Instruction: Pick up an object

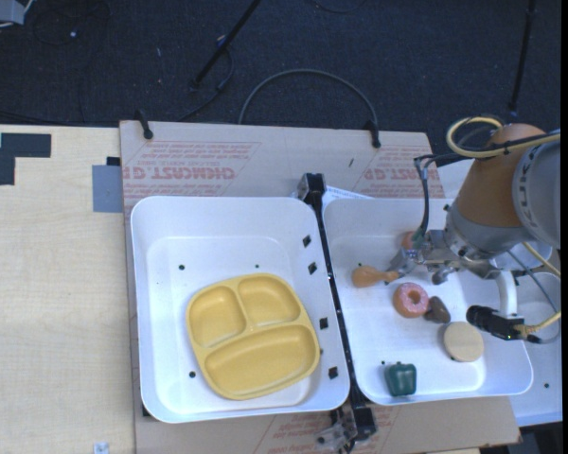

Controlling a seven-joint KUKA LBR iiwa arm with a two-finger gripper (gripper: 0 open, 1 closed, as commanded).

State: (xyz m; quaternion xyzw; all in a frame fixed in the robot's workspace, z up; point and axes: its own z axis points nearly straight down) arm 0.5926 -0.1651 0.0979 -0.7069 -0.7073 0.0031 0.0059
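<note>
While a yellow divided plate (pixel 254 335) lies in the left bin (pixel 161 253), the right bin (pixel 360 225) holds an orange drumstick (pixel 371 275), green pepper (pixel 400 378), pink donut (pixel 411 299) and beige disc (pixel 464 342). Above the donut sits the gripper (pixel 435 263); its grip cannot be made out.

Yellow tray (pixel 254 336) left bin (pixel 161 253); donut (pixel 411 300), green pepper (pixel 400 378) right bin (pixel 511 378)

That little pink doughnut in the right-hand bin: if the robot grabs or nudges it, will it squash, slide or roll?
The pink doughnut looks like a small toy, so probably light and fairly firm. It lies flat on the right bin, so a nudge would likely slide it, not roll it. A brown piece sits close and may get bumped.
</note>
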